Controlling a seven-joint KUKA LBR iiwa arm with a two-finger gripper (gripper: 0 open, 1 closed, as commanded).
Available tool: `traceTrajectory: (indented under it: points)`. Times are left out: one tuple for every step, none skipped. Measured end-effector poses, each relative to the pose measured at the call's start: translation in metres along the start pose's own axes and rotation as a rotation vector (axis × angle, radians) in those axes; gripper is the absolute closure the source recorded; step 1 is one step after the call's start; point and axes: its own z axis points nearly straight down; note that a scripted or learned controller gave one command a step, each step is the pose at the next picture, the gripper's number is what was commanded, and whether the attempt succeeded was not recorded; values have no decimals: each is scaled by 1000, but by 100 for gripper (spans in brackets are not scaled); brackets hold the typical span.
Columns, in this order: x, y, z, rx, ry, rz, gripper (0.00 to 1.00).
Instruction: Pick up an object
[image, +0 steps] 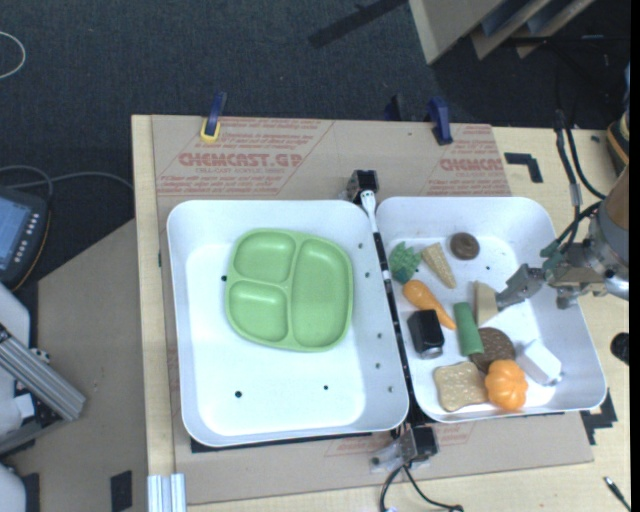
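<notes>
Two bins: the left bin (200, 330) and the right bin (520, 212) sit side by side on the bench, touching along the middle, so one can serve as source and the other as drop
Green plate: a three-part divided plate (290, 290) lies flat in the left bin, toward twelve o'clock, probably waiting for whatever gets lifted
Pile: small play foods crowd the right bin from its centre to six o'clock; an orange carrot (421, 295), a black block (427, 332), a green stick (467, 330), a cracker (459, 385) and an orange pumpkin (506, 384) lie close together
Gripper: the gripper (528, 284) hangs at three o'clock over the right bin, near a pale wedge (485, 300); nothing sits between its fingers, and how wide they stand I cannot tell
Likely target: the wedge or the green stick, being nearest
</notes>
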Motion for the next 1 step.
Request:
traceTrajectory:
  points:
    - [0,2,-6,-12,-3,-3,0]
